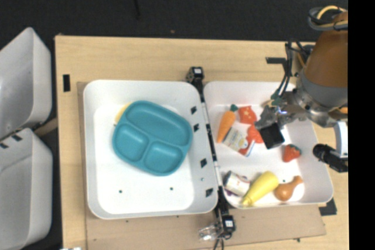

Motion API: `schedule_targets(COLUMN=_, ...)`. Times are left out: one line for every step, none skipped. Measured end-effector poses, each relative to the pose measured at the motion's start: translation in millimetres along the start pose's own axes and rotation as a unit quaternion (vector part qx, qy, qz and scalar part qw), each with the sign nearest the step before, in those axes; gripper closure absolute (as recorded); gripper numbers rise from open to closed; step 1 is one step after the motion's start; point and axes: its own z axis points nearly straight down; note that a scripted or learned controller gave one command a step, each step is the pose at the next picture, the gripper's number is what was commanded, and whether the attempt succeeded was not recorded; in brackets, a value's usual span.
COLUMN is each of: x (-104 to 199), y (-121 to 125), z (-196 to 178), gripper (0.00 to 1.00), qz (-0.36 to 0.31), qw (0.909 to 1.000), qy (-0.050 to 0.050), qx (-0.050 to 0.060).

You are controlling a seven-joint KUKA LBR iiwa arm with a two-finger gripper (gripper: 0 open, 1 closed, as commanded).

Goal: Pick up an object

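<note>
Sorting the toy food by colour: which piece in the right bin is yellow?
The corn-like piece near the bin's front edge, between the purple-white cup and brown pear.

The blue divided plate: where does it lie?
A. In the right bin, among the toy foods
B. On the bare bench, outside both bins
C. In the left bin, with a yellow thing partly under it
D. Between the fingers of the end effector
C. The blue divided plate lies flat in the left bin, and a yellow thing peeks out at its upper left edge.
</note>
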Motion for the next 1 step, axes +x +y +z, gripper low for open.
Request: schedule_targets(x=38.1, y=31.8, z=-2.1, gripper=1.00, qz=0.000, qw=1.0000, qy=0.001, qx=0.000)
